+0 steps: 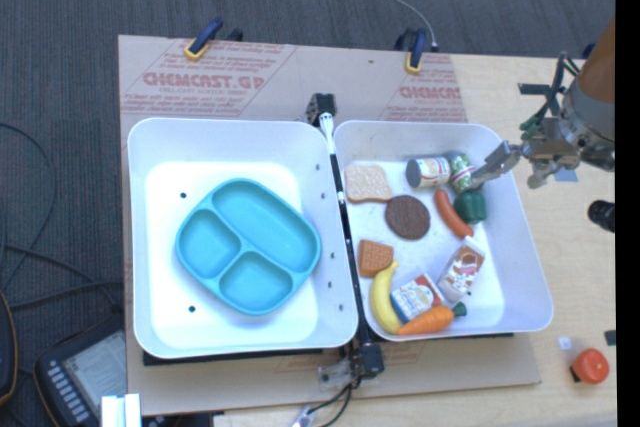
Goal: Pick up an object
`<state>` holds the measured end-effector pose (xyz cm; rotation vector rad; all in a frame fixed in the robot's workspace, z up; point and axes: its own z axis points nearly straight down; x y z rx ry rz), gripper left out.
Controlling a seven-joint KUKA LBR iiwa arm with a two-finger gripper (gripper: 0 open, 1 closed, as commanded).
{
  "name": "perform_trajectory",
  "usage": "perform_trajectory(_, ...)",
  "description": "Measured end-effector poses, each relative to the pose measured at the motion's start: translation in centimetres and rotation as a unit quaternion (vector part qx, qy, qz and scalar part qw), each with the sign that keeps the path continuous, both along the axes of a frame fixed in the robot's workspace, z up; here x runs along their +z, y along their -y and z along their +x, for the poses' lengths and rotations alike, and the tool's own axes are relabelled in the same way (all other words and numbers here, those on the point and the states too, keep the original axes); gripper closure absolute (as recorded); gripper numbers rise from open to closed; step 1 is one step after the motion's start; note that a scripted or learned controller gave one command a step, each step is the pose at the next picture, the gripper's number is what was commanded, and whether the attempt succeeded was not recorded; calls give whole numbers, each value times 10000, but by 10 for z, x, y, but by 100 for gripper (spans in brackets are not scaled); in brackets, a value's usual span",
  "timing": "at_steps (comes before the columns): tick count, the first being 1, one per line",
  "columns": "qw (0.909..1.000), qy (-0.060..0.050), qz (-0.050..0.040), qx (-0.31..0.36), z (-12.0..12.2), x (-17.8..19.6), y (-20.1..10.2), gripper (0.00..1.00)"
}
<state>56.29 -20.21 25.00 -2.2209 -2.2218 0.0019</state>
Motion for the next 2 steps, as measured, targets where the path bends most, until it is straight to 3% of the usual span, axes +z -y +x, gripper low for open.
perform_trajectory(1, 10000, -14, 24, 8, -22, -137, 11, 0)
perform_trajectory(2, 10000, 45, -27, -7, -41, -162, -42, 0)
